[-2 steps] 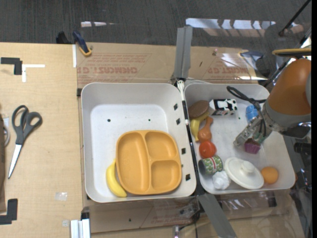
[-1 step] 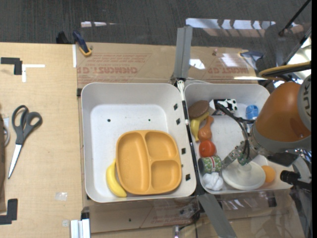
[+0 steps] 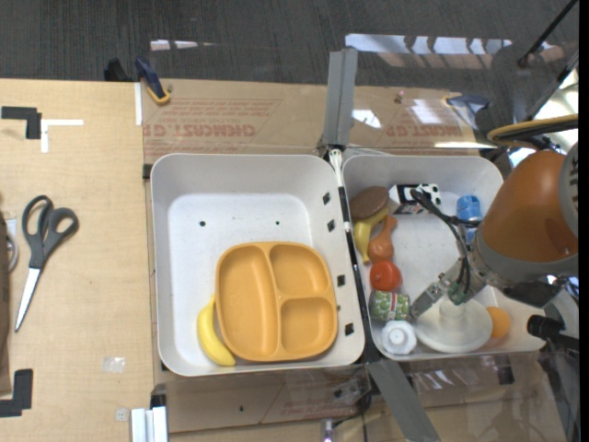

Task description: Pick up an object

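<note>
My gripper [image 3: 444,295] hangs low in the right bin [image 3: 423,161], below the arm's orange band [image 3: 529,215]. It sits just above a white upturned cup-like object [image 3: 457,331] at the bin's front. Left of it lie a red tomato [image 3: 385,275], a green can [image 3: 387,304] and a white bottle [image 3: 398,337]. A small orange [image 3: 498,321] lies to its right. A brown bun [image 3: 370,202] and an orange-yellow vegetable [image 3: 379,238] rest by the left wall. Nothing hangs visibly from the gripper.
A blue item [image 3: 468,208] and a black-and-white item [image 3: 416,194] lie at the right bin's back. The left bin [image 3: 184,168] holds a yellow divided plate [image 3: 276,300] and a banana [image 3: 211,337]. Scissors [image 3: 39,247] lie on the bench at far left.
</note>
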Available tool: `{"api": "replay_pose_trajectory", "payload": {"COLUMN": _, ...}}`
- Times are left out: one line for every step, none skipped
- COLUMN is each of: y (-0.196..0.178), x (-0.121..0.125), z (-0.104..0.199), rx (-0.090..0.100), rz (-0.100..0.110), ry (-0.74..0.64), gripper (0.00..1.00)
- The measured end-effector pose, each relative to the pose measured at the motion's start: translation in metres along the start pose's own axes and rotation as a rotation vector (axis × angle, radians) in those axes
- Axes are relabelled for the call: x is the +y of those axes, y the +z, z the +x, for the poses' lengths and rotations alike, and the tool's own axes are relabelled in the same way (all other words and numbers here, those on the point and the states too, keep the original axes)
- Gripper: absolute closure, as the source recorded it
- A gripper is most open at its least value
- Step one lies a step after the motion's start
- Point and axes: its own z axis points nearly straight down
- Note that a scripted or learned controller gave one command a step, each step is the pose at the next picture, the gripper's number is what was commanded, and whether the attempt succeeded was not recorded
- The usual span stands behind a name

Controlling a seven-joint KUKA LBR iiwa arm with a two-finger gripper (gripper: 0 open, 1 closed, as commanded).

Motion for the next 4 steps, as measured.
{"api": "replay_pose_trajectory", "payload": {"y": 0.012, "x": 0.069, "z": -0.058, "rx": 0.011, "rz": -0.001, "ry": 0.017, "gripper": 0.00}}
{"api": "replay_pose_trajectory", "payload": {"y": 0.017, "x": 0.123, "z": -0.089, "rx": 0.024, "rz": 0.022, "ry": 0.209, "gripper": 0.00}}
{"api": "replay_pose_trajectory", "payload": {"y": 0.013, "x": 0.049, "z": -0.103, "rx": 0.013, "rz": -0.001, "ry": 0.165, "gripper": 0.00}}
{"api": "replay_pose_trajectory", "payload": {"y": 0.014, "x": 0.110, "z": -0.158, "rx": 0.066, "rz": 0.020, "ry": 0.420, "gripper": 0.00}}
